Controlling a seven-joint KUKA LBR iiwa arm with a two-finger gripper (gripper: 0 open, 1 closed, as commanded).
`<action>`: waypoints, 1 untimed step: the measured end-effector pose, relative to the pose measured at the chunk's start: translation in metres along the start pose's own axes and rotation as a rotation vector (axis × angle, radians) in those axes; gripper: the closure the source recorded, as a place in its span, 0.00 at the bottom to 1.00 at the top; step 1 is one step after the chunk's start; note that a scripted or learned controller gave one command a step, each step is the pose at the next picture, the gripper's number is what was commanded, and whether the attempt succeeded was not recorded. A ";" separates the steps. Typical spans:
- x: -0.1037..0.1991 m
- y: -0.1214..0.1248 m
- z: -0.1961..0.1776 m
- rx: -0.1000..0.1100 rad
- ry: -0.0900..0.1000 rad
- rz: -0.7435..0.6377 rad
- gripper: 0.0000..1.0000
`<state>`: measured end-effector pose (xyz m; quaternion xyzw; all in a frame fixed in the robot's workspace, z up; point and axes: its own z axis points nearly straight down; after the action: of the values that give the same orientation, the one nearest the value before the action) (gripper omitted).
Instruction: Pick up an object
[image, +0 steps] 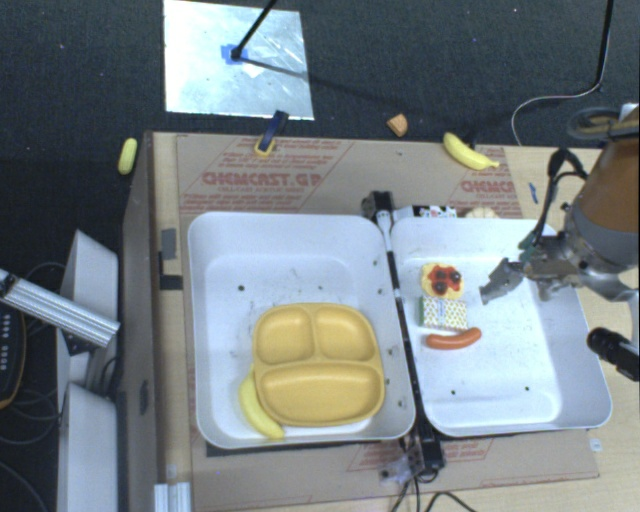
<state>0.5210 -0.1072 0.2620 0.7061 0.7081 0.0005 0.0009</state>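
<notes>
In the right bin (520, 400) lie three small toys near its left wall: a yellow tart with red and dark berries (443, 280), a white and green striped block (444, 313) just below it, and an orange-red sausage (453, 339) below that. My gripper (525, 284) hangs over the right bin's upper right part, to the right of the tart and apart from it. It is open, with nothing between its fingers. The left bin (230, 250) holds a yellow divided plate (318, 362) and a yellow banana (257, 408) at the plate's lower left edge.
A black divider (396, 300) runs between the two bins. On the cardboard behind the bins lie another banana (467, 151) and a blue and yellow clip (270, 132). A small orange piece (398, 124) and a yellow item (127, 155) lie off the bench.
</notes>
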 end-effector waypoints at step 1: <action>-0.009 0.027 0.084 0.003 0.001 0.002 0.00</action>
<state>0.5486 -0.1165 0.1780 0.7068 0.7074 -0.0002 -0.0004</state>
